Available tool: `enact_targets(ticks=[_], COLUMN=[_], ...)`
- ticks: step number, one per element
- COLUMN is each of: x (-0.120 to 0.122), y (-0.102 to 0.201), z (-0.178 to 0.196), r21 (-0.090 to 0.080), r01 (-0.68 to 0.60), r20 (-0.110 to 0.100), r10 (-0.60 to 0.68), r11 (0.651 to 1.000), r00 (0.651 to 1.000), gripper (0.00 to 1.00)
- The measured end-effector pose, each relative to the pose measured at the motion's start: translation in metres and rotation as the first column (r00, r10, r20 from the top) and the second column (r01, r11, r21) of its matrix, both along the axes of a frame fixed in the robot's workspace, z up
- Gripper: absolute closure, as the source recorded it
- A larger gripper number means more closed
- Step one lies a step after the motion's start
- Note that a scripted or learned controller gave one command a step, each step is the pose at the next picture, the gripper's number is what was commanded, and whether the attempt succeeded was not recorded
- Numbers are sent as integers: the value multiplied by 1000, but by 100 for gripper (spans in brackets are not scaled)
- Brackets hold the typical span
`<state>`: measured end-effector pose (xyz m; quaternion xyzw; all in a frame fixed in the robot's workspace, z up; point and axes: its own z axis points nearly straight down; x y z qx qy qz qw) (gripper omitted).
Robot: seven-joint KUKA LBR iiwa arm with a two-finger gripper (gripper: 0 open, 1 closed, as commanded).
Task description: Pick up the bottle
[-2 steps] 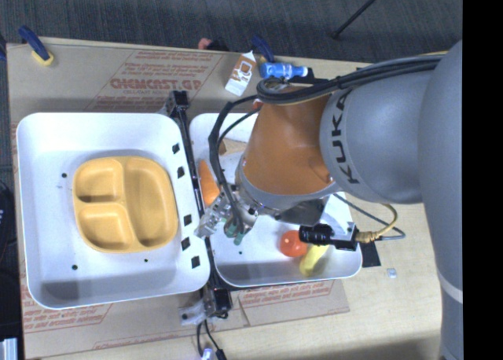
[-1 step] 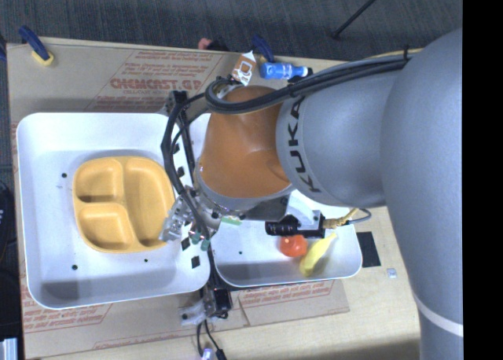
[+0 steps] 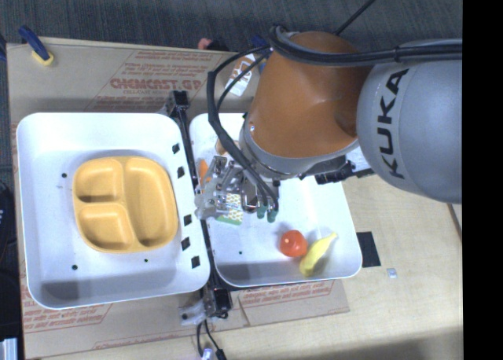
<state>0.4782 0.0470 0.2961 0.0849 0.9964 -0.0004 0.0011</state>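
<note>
Over the right bin (image 3: 346,260) the arm (image 3: 354,115) hangs low, its hand (image 3: 236,197) down near the bin's left wall. Can't really tell how wide it's set, too much clutter under the wrist. Can't pick out the bottle for sure either. A tomato (image 3: 293,243) and banana (image 3: 317,254) sit touching near the front. Left bin (image 3: 39,193) has a yellow tray (image 3: 126,203).

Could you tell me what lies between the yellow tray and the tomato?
In the camera view, the two bins' adjoining walls and the gripper lie between the yellow tray and the tomato.
</note>
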Motion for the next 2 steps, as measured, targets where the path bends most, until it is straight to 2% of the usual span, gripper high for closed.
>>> enact_targets(ticks=[1,2], x=[-2,11], y=[63,-22], z=[-97,-104], r21=[1,1], r01=[-440,-344], r20=[-5,-6], r10=[440,344], r11=[898,939], r00=[898,939], gripper=[100,100])
